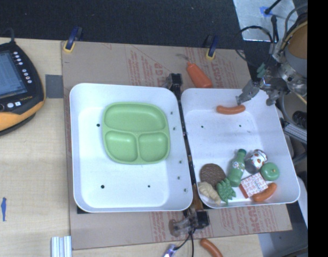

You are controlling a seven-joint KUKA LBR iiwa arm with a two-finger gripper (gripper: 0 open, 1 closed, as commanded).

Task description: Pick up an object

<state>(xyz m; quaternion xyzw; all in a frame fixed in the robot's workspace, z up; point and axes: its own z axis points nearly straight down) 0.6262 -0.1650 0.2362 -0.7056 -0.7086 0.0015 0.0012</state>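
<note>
My gripper (260,96) hangs over the far right corner of the right bin (206,143), its two fingers spread apart with nothing between them. An orange-red sausage (230,110) lies on the bin floor just left of and below the left finger (248,93). At the bin's near right corner lies a cluster: a green bottle (237,166), a brown round patty (212,173), a green apple (269,171), a red-and-white box (253,185), another orange sausage (264,193), a beige piece (209,191) and a green leafy piece (226,189).
The left bin (89,159) holds a green divided plate (136,131). An orange carrot-like piece (198,75) lies on the cardboard behind the bins, another (212,247) in front. A teach pendant (11,87) sits at the left. Cables and the arm crowd the right side.
</note>
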